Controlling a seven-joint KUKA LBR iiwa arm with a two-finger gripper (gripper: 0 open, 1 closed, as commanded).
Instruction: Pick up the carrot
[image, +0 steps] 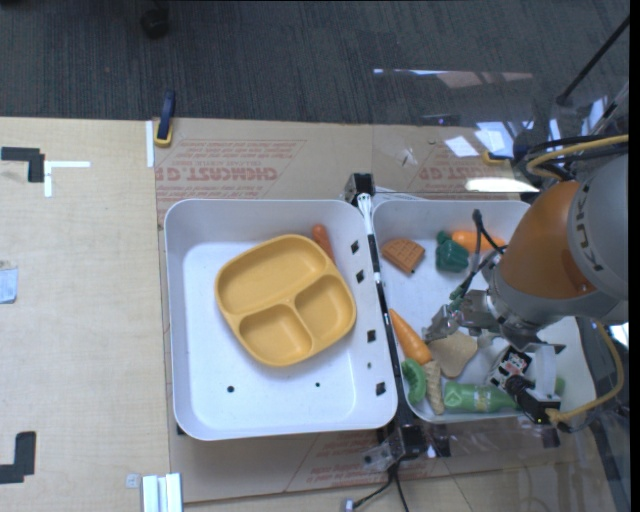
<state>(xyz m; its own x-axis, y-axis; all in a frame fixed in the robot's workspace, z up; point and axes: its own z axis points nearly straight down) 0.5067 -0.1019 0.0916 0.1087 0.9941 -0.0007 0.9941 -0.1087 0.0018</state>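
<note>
Two white bins, carrot (409, 336) against right bin's (425, 290) left wall, jaws' state unclear.

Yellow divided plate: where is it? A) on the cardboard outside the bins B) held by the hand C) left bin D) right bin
C: the yellow divided plate lies flat on the floor of the left bin, apart from the toy food in the right bin.

carrot (409, 337): orange
divided plate (285, 299): yellow
bins (190, 330): white
bottle (478, 399): green
arm band (545, 250): orange
</note>
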